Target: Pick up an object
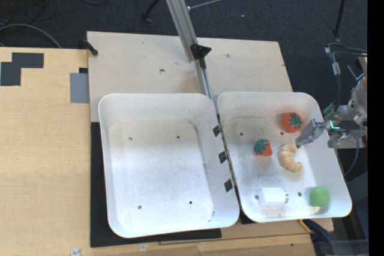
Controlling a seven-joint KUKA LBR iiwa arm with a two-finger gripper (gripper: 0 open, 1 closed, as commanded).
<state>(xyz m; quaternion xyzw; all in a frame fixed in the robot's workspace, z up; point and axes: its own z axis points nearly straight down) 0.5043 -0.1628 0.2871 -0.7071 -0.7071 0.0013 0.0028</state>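
Note:
The right bin (240, 114) holds several small objects. A red tomato (291, 122) lies near its far right corner. A red strawberry with a green top (262, 147) sits mid-bin, with a tan croissant (290, 159) just right of it. At the near side lie a white block (272, 196) and a green ball (318, 195). My gripper (304, 136) reaches in over the bin's right rim. Its tip is between the tomato and the croissant, close above the croissant's far end. Nothing shows in its grasp.
The left bin (114, 129) sits beside the right one, with black clips along the shared divider (221, 147). A slanted aluminium post (180, 15) rises behind the bins. A light wooden table (36, 147) lies to the left.

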